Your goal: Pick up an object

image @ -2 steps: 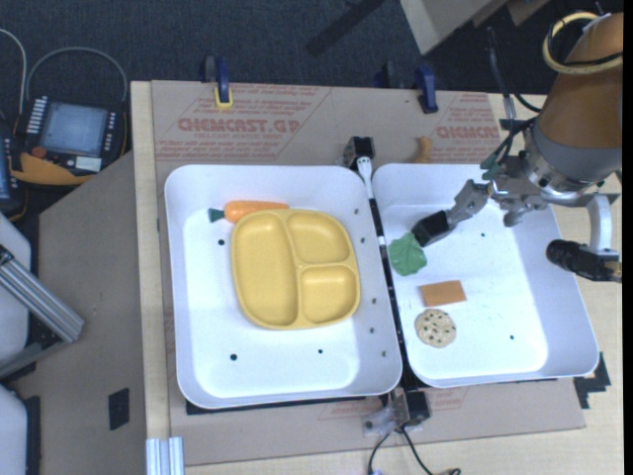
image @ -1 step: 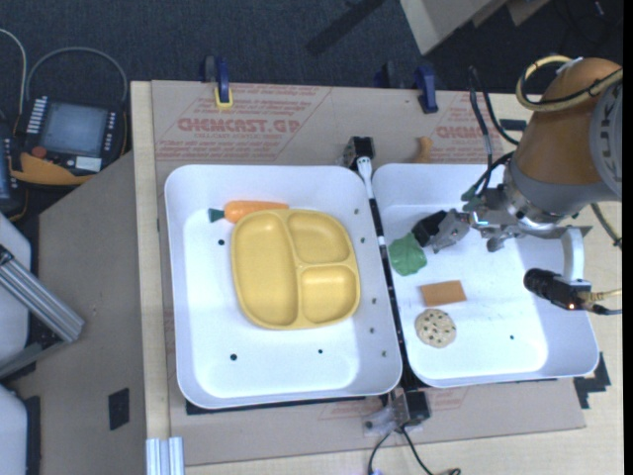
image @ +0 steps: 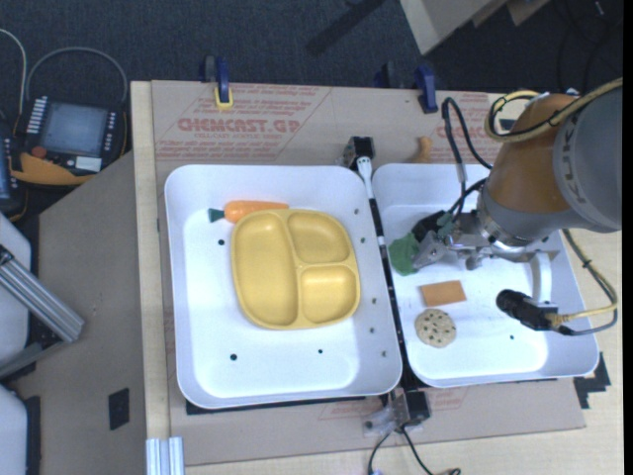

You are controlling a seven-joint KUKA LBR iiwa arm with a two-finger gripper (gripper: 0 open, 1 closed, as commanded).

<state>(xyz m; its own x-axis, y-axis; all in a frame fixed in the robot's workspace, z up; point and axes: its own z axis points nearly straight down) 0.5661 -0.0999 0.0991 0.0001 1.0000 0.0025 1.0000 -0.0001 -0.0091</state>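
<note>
The grey arm with its orange band reaches in over the right bin, and the fingers sit low over that bin's left part, pointing towards the wall the two bins share. Whether they are open or closed cannot be told from this angle, as the wrist body covers much of them.

A green toy lies right at the tip of the fingers, on the side away from the arm and against the bin's left wall. It looks to be touching them, but it is not clear whether it sits between them.

Just below the fingers, towards the near edge, an orange-brown cracker lies flat on the bin floor. A round speckled cookie lies beyond it, close to the cracker but apart from it.

Past the green toy, in the left bin, a yellow divided plate rests well away from the fingers. An orange carrot lies along the plate's far edge. Both bins stand on the tabletop, which is covered with brown cardboard printed in red.
</note>
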